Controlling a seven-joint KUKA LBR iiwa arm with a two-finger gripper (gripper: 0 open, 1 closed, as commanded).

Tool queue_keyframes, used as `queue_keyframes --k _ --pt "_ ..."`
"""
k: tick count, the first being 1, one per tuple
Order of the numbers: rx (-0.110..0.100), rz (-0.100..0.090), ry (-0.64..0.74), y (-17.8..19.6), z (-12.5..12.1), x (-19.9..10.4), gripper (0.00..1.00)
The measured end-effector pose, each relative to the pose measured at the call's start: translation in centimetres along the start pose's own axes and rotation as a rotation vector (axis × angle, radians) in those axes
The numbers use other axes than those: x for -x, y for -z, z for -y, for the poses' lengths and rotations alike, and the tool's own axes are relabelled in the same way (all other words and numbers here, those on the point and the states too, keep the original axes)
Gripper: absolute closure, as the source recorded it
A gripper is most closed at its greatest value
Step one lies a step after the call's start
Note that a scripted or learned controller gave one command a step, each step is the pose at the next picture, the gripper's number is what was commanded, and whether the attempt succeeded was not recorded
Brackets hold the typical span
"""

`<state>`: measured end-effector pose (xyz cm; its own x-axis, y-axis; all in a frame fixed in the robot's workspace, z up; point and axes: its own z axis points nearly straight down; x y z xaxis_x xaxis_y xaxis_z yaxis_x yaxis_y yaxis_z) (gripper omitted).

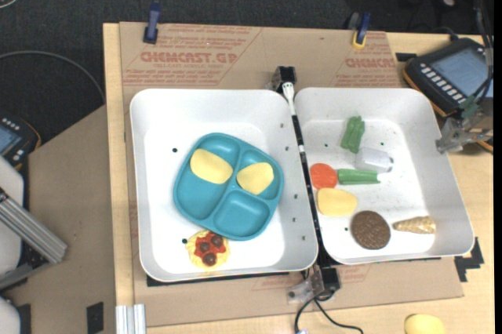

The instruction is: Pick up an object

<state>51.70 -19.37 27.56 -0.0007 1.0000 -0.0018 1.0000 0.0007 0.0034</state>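
Nothing is off the deck yet: every candidate lies flat in its bin, so the pick is all still to do. As for the hand, I cannot tell whether it is open or closed, and nothing here shows it gripping anything.

The arm works in from the right, so the right bin [439, 168] is on the hand's near side. It carries a green piece [352, 133], a pale, clear-looking item [373, 160] that is hard to identify, an orange-red vegetable [323, 176] with a green stalk, a yellow piece [336, 202], a brown disc [369, 230] and a ridged cone [414, 226]. They lie close together, and the orange one touches the yellow.

The left bin [149, 168] is the longer reach. It holds a blue divided plate [227, 207] carrying two yellow slices [210, 165], with a little pizza toy [208, 248] tucked at the plate's edge.

On writing: the brown board [235, 50] on the desk is printed in red "CHEMCAST", then what may be "G P", and the name repeats, partly hidden, on the side nearer the hand.
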Motion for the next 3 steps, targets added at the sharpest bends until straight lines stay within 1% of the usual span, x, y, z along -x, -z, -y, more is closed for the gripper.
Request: queue_keyframes --k 1,2,3 --pt "-0.009 -0.006 0.002 -3.9 4.0 -5.8 1.00" --pt "-0.008 -0.003 -0.006 -12.4 3.9 1.5 1.00" --pt "0.019 0.009 0.002 5.6 -1.8 3.2 1.00"
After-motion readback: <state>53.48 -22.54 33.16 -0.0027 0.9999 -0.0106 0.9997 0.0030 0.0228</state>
